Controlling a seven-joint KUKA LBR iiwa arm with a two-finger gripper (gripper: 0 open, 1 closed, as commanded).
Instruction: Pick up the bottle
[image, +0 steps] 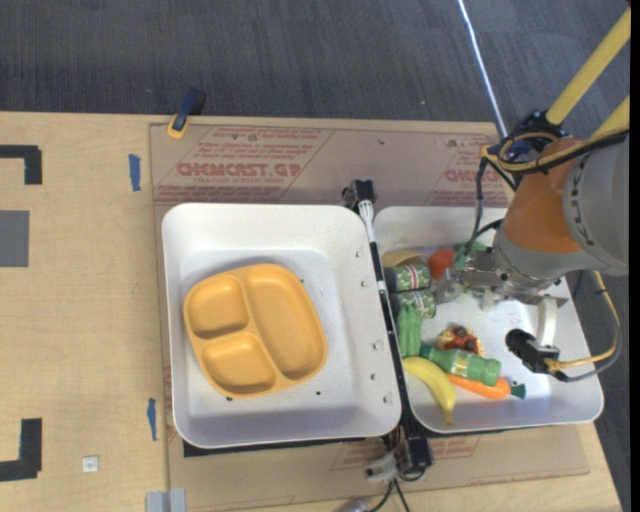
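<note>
— How is the light behaving?
— It is falling evenly and brightly from above; the two shallow white plastic bins (180, 300) are glowing almost washed out, and only thin shadows are hugging their lower rims.
— Any blur?
— The whole view is looking slightly soft, and the small items are smearing together in the right bin.

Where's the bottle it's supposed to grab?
The green bottle lies on its side in the right bin, near that bin's front edge. A banana curves beside its left end and a carrot lies right in front of it.
</note>
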